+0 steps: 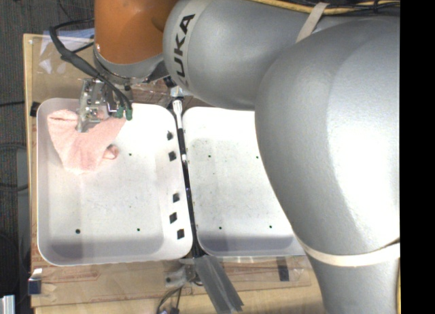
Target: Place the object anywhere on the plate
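A crumpled pale pink, cloth-like object (83, 145) lies in the far left corner of the left bin (115, 238). It has a small rounded lump (111, 151) at its right edge. My gripper (90, 110) hangs right over the pink object's upper part, under the orange band (126, 17) of the wrist. The gripper's tip overlaps the pink object in the view, and I cannot tell whether it touches it. The gripper body hides part of the pink object's top edge.
The right bin (224, 217) adjoins the left one along a divider with black clips (178, 197). The big grey arm (326, 122) covers the right bin's far and right parts. The wooden bench edge (30, 170) runs along the left.
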